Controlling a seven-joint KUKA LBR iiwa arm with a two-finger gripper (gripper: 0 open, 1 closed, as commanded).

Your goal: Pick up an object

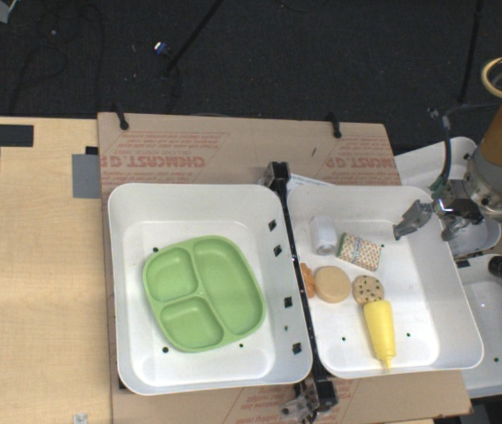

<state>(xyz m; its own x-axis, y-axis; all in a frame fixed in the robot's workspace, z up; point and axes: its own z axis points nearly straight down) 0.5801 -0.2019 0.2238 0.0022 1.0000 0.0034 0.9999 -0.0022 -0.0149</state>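
Nothing has been picked up yet: the grey two-finger gripper (429,217) is seen above the right white bin (445,325), jaws spread and empty.

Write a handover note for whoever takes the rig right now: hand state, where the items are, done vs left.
Hand: over the right bin's upper right corner, open, nothing between its fingers.
Right bin items: yellow bottle lying toward the front, chocolate chip cookie just above it, round tan piece to the cookie's left, patterned packet and small white cup toward the back. A small orange item lies against the divider side.
Left bin: green divided plate.
Done: nothing picked yet.
Left: descend on one item, close, lift.
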